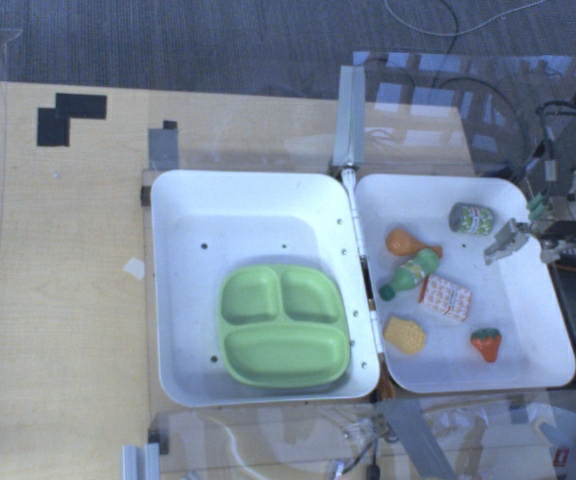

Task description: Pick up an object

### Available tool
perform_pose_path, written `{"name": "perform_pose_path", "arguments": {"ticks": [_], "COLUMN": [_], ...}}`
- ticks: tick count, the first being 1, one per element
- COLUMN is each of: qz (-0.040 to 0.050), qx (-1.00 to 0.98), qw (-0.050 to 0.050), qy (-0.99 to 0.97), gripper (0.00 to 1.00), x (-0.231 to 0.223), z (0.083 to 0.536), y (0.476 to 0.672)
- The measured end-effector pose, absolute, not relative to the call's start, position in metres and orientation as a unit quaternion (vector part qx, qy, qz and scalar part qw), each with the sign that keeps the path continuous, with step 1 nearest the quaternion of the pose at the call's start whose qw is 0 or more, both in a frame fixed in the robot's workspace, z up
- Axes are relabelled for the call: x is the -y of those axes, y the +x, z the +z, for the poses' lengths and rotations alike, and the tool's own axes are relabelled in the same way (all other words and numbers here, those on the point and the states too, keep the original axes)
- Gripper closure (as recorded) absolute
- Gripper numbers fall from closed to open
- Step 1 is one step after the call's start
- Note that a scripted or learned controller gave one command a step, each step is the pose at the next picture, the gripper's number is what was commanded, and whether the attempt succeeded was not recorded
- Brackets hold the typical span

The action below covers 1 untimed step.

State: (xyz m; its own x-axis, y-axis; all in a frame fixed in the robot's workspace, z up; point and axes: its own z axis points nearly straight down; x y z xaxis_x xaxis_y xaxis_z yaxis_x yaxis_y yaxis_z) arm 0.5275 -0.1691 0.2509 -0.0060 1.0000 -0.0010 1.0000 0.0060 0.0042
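The likeliest target is the small green-labelled can (471, 219), lying on its side toward 1 o'clock in the right bin (533, 363), near the far wall and closest to the arm. From it, toward 8 o'clock, sit an orange round piece (404, 241) and a green bottle (410, 272), which look to be touching each other. Beside the bottle, at its 4 o'clock, lies a red-and-white carton (445, 298); a yellow corn-like piece (405, 335) rests at 7 o'clock in the bin and a strawberry toy (485, 343) at 5 o'clock, well apart from the rest.

The end effector (513, 238) is at 3 o'clock of the bin, just beside the can on its 4 o'clock side and above the bin floor; whether its fingers are spread or closed I cannot tell, and nothing is seen gripped.

To do the pick well, I judge the can or the strawberry the safer choices, since each stands free of neighbours. For the can, come straight down with the fingers across its short width, not along its length, or it may roll toward the wall. The bottle-and-orange pair risks a double contact.

The left bin (183, 268) holds a green divided plate (285, 325); both bins rest on the counter (58, 268).
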Motion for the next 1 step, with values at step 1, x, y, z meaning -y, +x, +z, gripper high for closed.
{"name": "perform_pose_path", "arguments": {"ticks": [1], "qz": [0.0019], "qx": [-0.673], "qw": [0.002], "qy": [0.74], "gripper": [0.0], "x": [0.1415], "z": [0.096], "y": [0.5473]}}
